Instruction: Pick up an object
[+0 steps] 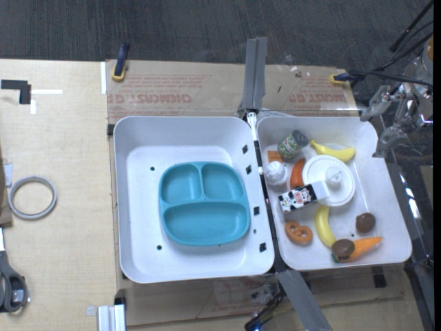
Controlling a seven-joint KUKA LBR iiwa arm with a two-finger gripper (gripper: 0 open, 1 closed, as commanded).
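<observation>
Clearly we see the right bin [393, 185] crowded with toys, a carrot [364, 245] partly overlapping a brown piece, while the hand [396, 112] at the far right is blurred, its grip impossible to tell.

Dark grey carpet floor [172, 16] across top. Pale wood counter [55, 254] fills left side. Flattened brown cardboard sheet [179, 88] with red print lies on counter, held by yellow clamp [120, 67] at left, another yellow clamp [339, 78] at right. Grey tape roll [31, 197] near left edge, scissors [12, 289] at lower left. Black cables [413, 29] upper right. Light even, soft.
</observation>
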